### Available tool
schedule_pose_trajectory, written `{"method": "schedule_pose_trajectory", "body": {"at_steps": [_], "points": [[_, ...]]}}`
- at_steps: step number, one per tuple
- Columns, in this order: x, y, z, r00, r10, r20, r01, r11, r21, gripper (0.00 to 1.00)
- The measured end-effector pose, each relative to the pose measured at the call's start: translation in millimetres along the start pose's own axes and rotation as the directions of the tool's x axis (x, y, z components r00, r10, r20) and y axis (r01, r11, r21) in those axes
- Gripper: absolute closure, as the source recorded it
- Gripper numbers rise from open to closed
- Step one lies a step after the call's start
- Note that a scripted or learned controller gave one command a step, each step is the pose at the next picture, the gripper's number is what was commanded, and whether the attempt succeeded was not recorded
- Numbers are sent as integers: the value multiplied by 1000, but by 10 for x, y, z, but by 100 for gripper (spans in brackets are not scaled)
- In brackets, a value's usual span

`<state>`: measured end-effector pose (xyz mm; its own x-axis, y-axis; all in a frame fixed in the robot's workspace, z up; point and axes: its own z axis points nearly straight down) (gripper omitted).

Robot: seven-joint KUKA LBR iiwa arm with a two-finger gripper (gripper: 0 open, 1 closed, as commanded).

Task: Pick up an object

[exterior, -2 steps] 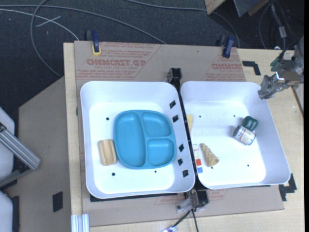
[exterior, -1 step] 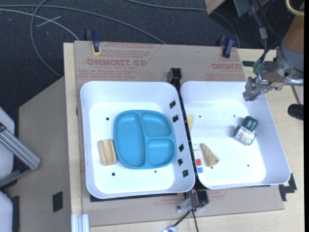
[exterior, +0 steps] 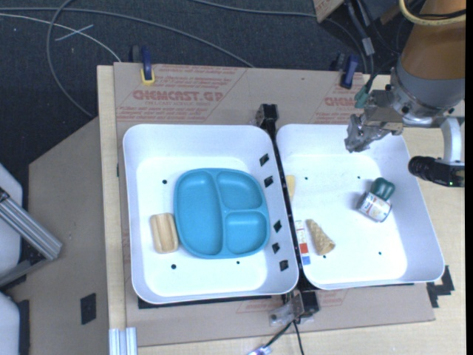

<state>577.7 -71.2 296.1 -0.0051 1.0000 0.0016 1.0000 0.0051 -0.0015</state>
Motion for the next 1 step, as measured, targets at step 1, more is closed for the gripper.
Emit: {"method": "schedule_pose_trajectory", "body": {"at_steps": [1], "points": [[568,78,213,1000,0,0,0,1000,2,100]]}}
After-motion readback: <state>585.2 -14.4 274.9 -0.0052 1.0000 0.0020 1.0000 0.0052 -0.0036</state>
